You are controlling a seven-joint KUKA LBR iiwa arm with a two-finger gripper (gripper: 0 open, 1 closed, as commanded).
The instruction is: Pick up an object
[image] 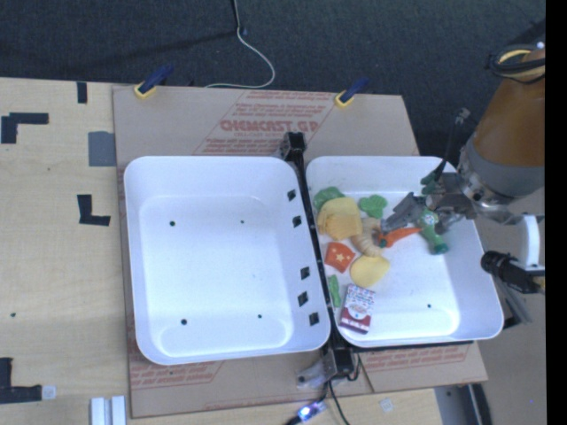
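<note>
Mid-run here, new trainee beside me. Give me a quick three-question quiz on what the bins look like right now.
1. True or false: the toys lie in the right bin.
2. Which lies nearest the bench's front edge? A) yellow lump B) red-and-white carton C) orange carrot
3. What colour is the block between the yellow lump and the carton?

Key: 1 true; 2 B; 3 red-orange.
</note>
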